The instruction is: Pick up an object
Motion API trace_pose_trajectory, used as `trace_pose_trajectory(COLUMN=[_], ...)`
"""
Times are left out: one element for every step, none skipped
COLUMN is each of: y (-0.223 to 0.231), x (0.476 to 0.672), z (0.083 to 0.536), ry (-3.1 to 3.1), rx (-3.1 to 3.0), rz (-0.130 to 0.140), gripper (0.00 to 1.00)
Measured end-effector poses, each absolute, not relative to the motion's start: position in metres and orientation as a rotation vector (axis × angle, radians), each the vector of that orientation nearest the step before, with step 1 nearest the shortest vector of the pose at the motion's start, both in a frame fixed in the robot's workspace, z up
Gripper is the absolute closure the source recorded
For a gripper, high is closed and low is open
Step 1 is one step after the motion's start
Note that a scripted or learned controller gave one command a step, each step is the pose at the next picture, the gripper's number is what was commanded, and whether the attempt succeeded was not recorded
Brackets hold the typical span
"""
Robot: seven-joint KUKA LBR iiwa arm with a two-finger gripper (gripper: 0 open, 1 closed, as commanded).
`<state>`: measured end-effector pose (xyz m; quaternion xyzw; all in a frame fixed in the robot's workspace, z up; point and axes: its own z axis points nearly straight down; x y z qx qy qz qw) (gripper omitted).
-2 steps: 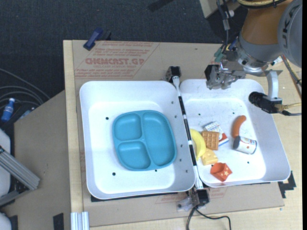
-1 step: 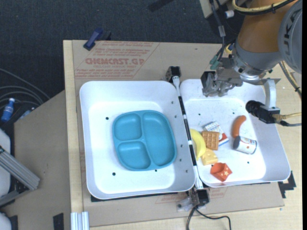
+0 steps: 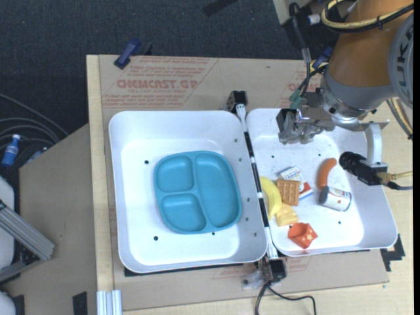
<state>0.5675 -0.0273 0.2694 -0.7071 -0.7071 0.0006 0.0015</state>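
My gripper [image 3: 291, 135] hangs over the back left part of the right bin [image 3: 374, 231], above bare bin floor with nothing between its fingers. In front of it lie a banana [image 3: 271, 195], a waffle piece [image 3: 287, 191], a small wrapped packet [image 3: 291, 174], a yellow cheese wedge [image 3: 286, 218] and a red crumpled piece [image 3: 302, 235]. An orange sausage [image 3: 326, 172] and a small white can [image 3: 335, 199] lie to the gripper's right and nearer the front.
The left bin [image 3: 125, 176] holds a blue divided plate [image 3: 196, 191]. A black clamp [image 3: 237, 101] sits at the back between the bins. A black device on a bracket [image 3: 358, 165] juts over the right bin beside the sausage.
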Motion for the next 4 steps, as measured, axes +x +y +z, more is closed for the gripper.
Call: trace_pose_trajectory(y=[-0.052, -0.032, -0.054, -0.023], x=[0.595, 0.584, 0.601, 0.593], z=[0.262, 0.262, 0.261, 0.255], ry=[-2.222, -2.220, -2.222, -2.220], rx=[-2.223, -2.219, -2.223, -2.218], rz=[0.000, 0.002, -0.001, 0.002], gripper=[1.00, 1.00, 1.00, 1.00])
